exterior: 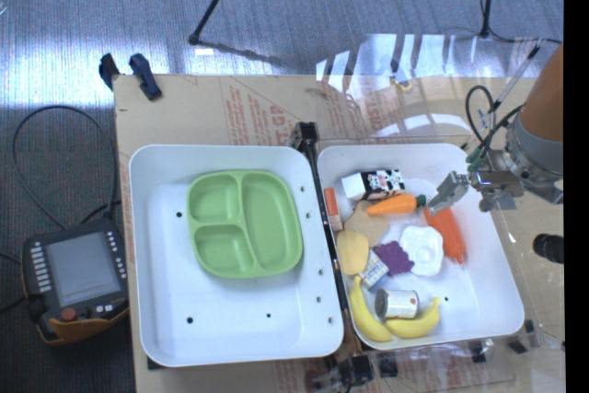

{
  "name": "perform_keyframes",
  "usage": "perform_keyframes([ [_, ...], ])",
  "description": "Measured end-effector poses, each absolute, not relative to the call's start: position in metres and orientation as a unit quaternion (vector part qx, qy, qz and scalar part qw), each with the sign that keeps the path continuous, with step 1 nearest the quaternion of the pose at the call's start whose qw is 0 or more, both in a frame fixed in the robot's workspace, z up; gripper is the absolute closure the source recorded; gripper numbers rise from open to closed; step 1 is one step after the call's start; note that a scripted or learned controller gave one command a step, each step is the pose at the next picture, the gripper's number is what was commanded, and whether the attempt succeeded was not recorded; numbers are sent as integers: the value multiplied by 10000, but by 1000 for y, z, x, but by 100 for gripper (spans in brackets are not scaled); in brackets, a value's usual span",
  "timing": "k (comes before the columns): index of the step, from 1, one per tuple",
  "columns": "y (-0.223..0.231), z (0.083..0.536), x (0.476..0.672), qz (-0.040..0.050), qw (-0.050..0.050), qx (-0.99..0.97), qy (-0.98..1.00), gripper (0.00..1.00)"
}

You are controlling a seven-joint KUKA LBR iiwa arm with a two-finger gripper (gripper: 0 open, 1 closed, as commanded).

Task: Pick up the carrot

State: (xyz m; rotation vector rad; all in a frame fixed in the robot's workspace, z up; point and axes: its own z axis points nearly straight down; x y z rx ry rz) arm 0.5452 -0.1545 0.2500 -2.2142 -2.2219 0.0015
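Carrot: the carrot lies flat in the right bin, toward its far side; orange body pointing left, green tip at its right end; resting on the bin floor, not lifted
Neighbours: a black-and-white toy cow sits just behind the carrot; a second orange-red piece lies near its right end, angled down the bin; a white fried-egg toy is just in front; a purple piece, a pale potato-like lump, a small tin can and a banana lie nearer the front edge
Gripper: the gripper hangs over the right bin, just to the right of the carrot's green tip; arm reaching in from the right
Jaws: whether they are spread or closed I cannot tell, the metal parts blur together; nothing is visibly held between them
Left bin: the left bin carries a green divided plate; well apart from the action
Done so far: as far as one can judge, the approach only; gripper brought near the carrot
Left to do: line up over the carrot's body, descend, close on it, lift it off the bin floor
Risk: crowded neighbours; the orange-red piece beside it could be taken by mistake
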Motion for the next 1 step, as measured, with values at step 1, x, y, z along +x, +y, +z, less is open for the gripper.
perform_keyframes([
  [1,-179,102,601,37,63,-7921,-6104,0],
])
